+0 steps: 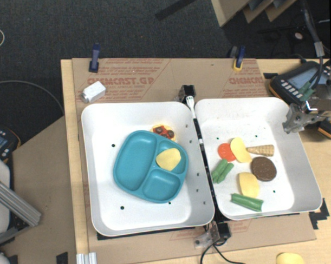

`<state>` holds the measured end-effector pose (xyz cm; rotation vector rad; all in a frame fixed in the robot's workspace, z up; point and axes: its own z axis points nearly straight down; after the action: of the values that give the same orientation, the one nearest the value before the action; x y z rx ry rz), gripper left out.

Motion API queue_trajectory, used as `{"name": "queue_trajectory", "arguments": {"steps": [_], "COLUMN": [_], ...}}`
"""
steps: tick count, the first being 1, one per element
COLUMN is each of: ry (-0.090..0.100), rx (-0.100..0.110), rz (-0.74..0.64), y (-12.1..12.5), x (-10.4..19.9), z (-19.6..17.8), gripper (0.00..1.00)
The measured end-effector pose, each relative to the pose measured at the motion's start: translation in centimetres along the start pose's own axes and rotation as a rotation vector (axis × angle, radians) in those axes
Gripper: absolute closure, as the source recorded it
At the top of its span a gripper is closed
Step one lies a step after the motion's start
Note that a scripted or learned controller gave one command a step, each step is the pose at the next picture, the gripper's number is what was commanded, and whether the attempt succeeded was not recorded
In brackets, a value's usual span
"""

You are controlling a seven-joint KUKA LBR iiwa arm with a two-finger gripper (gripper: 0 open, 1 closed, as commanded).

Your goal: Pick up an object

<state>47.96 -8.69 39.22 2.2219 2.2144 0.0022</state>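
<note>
Cookie (263, 168) lies in right bin (298, 197), among cone (261, 150), yellow pieces, green beans. Tool (293, 120) sits at bin's right rim, up-right of cookie; cookie lies down-left from it. Tool state: cannot tell. Nothing seen held.

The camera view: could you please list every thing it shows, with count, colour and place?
Bins: two, white, side by side on the bench.
Divided plate: one, teal, left bin.
Yellow piece: one, on the plate.
Dark toy item: one, red and black, beside the plate's far edge.
Toy foods: right bin; orange-red piece, yellow pieces, cone, brown disc, green pieces.
Clamps: two, blue, far edge of the bench.
Gripper: grey, over the right bin's far right corner.
</note>
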Motion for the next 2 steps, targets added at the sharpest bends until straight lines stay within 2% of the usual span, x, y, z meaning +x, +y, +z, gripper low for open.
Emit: {"name": "queue_trajectory", "arguments": {"steps": [1, 2], "ry": [0.003, 0.001], "rx": [0.008, -0.019], "rz": [-0.004, -0.007], "y": [1.7, 4.6], "x": [2.6, 4.9], "z": [4.9, -14.1], "gripper": [1.00, 1.00]}}
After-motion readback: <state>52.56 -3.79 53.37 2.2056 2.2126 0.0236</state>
